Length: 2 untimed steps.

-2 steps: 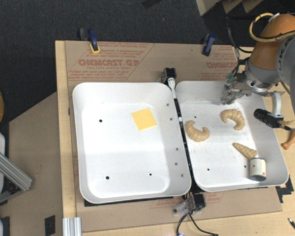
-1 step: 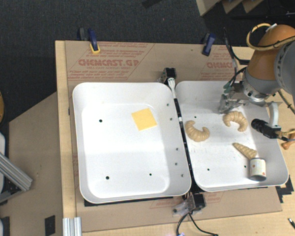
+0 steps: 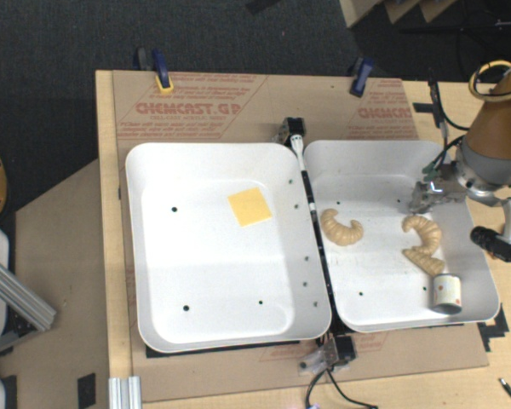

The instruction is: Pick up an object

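Nearest the camera, at the front corner of the right bin (image 3: pixel 383 318), a small white cylinder (image 3: pixel 447 292) with a dark band is found lying against the rim, where the sloped wall would be expected to stop it. Just behind it a pale croissant-shaped piece (image 3: pixel 424 244) is curled, and to its left, apart from it, a second croissant-shaped piece (image 3: pixel 342 229) is seen near the divide between the bins. These three are scattered loosely, as would suit a picking trial in which any one may be taken. In the left bin (image 3: pixel 153 228) a flat yellow square (image 3: pixel 249 206) is laid alone, well apart from the rest.

Farther back, the hand (image 3: pixel 427 192) is held low over the right bin's far side, just behind the nearer croissant piece, the grey arm (image 3: pixel 494 135) entering from the right. Nothing is seen between its fingers; whether they are spread or closed cannot be told. Both bins are carried on a brown-papered surface (image 3: pixel 238 100), whose sheet is pinned at the far edge by clamps (image 3: pixel 162 71), presumably to prevent shifting.
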Each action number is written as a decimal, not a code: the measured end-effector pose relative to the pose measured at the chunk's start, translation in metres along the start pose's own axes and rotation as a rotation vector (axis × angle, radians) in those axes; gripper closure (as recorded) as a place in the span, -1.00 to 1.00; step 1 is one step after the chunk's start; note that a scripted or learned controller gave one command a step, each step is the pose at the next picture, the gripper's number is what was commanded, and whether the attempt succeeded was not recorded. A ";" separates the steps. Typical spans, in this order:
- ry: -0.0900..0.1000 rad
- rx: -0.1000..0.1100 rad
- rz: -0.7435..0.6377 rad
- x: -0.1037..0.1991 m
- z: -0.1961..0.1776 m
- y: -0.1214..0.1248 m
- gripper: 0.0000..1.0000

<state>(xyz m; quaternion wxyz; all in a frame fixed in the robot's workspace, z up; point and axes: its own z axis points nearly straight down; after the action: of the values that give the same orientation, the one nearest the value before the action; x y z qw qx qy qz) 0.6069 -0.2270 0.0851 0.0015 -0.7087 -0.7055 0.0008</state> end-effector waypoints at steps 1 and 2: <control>-0.002 -0.020 -0.013 0.085 -0.157 -0.017 1.00; -0.004 -0.028 -0.012 0.145 -0.357 0.055 1.00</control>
<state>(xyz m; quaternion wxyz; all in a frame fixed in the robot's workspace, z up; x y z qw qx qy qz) 0.6641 -0.0831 0.4416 -0.0098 -0.7043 -0.7098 -0.0074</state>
